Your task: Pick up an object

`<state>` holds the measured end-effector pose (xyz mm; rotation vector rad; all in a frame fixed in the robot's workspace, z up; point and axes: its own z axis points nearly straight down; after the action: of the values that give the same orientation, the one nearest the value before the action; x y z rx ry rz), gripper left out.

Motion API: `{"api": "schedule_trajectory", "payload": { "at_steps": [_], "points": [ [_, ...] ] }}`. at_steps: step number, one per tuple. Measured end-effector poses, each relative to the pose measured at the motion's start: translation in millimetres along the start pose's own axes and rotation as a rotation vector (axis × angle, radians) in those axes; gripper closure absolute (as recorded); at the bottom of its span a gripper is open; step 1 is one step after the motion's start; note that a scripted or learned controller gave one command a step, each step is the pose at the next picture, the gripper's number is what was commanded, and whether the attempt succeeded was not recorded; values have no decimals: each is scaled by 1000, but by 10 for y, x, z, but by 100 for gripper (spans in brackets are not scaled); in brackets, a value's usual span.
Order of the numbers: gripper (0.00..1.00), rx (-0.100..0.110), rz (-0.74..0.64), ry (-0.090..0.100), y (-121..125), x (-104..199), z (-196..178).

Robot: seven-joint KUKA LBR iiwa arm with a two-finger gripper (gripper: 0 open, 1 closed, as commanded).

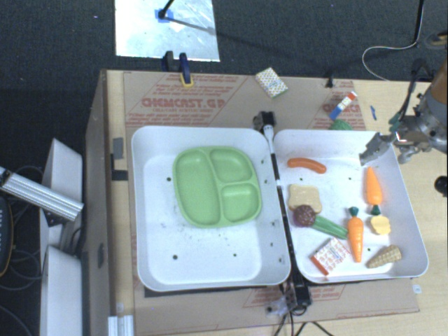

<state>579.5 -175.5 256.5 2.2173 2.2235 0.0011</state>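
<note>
Two bins on my bench: the left bin (150, 187) carries a green divided plate (215, 186) near its middle, the right bin (413, 219) carries the toy food. I see the arm reaching in from the right, its gripper (374, 149) hovering over the right bin's far right corner. The fingers hold nothing I can see; open or closed, I cannot tell. A sausage (306, 164) lies near the far edge, an orange carrot (372, 185) along the right edge just below the gripper. Bread (305, 197), a second carrot (355, 236) and a cone (383, 257) crowd the near half. Open floor sits mid-bin between sausage and carrot
</note>
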Motion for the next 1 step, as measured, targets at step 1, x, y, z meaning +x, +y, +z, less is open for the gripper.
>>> {"api": "schedule_trajectory", "payload": {
  "at_steps": [1],
  "points": [
    [0,4,-2,2,466,-63,1326]
  ]
}}
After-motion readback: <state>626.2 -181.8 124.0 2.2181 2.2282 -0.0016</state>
